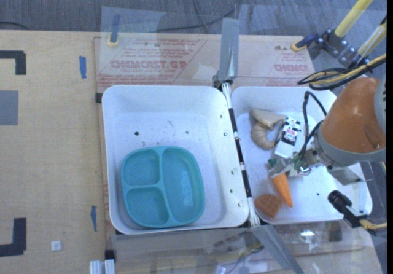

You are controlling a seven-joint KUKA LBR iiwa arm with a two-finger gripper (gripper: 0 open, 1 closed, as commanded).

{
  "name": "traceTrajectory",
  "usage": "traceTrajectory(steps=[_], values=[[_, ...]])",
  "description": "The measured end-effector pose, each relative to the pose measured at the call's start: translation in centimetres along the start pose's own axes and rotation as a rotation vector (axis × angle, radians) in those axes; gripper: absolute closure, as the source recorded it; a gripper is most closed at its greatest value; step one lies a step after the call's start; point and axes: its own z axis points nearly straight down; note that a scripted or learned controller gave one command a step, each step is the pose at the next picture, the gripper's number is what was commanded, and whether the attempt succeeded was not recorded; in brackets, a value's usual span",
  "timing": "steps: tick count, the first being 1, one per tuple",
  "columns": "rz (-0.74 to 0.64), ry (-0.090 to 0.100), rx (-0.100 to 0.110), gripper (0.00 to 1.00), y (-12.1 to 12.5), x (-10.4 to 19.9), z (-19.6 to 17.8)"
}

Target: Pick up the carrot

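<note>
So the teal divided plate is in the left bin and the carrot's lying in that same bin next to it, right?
Not quite. The teal divided plate is in the left bin, but the carrot lies in the right bin, by the gripper, as the camera view shows.

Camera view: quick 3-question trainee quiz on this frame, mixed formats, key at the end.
1. True or false: the carrot lies in the same bin as the teal divided plate.
2. Which item lies nearest the carrot's tip? A) round orange cookie-like piece B) tan croissant-like pastry C) plate
3. Fill in: the gripper sits at the carrot's ____ end.

Key: 1 false, the carrot is in the right bin, the plate in the left bin; 2 A; 3 green-topped.
</note>
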Motion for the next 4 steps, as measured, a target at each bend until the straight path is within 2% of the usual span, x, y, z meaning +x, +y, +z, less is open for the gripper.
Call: traceTrajectory(steps=[1,2,3,4], values=[[-0.304,-0.003,-0.004,0.0,-0.1,-0.8,0.0],[-0.499,0.039,0.032,0.0,-1.1,1.2,1.9],[-0.494,0.039,0.03,1.0,-1.1,1.0,0.9],[-0.518,0.051,0.043,1.0,1.4,5.3,-7.6]])
